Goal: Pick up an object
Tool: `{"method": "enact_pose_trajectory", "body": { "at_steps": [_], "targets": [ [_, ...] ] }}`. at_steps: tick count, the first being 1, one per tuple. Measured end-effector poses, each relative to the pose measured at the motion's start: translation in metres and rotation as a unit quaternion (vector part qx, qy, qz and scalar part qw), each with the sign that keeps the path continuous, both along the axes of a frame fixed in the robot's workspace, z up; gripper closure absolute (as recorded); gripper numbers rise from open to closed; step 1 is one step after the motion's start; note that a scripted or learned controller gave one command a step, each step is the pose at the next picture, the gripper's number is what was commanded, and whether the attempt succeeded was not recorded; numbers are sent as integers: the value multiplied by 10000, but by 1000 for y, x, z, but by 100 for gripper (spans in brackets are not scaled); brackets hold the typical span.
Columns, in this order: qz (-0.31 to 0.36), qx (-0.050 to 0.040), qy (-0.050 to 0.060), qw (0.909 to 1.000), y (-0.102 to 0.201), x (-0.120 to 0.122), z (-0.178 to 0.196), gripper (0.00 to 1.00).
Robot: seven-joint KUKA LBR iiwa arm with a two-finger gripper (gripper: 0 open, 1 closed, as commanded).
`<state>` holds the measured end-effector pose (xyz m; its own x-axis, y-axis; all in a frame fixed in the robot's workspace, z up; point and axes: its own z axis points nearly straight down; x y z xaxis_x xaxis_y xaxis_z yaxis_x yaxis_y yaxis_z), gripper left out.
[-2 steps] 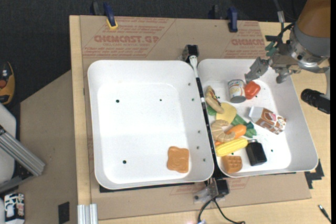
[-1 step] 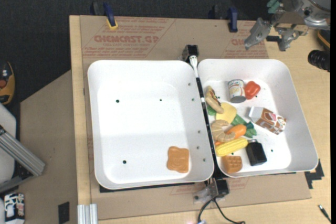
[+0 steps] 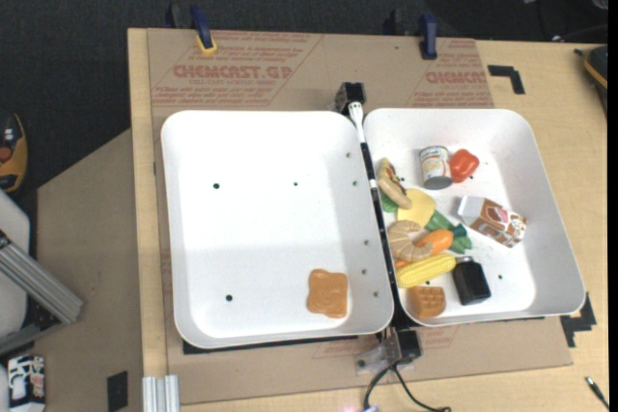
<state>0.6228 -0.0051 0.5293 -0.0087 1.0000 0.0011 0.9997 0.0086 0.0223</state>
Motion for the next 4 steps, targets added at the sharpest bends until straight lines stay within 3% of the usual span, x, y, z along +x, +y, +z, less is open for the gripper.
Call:
{"method": "enact_pose_trajectory", "body": {
  "at_steps": [1, 2, 3, 4],
  "targets": [
    [-16, -3, 194, 9998, 68, 1, -224, 0],
    [-21, 9, 42, 10000, 95, 0, -108, 0],
    [-33, -6, 90, 10000, 93, 0, -104, 100],
    [39, 12, 153, 9999, 240, -35, -154, 100]
  ]
}}
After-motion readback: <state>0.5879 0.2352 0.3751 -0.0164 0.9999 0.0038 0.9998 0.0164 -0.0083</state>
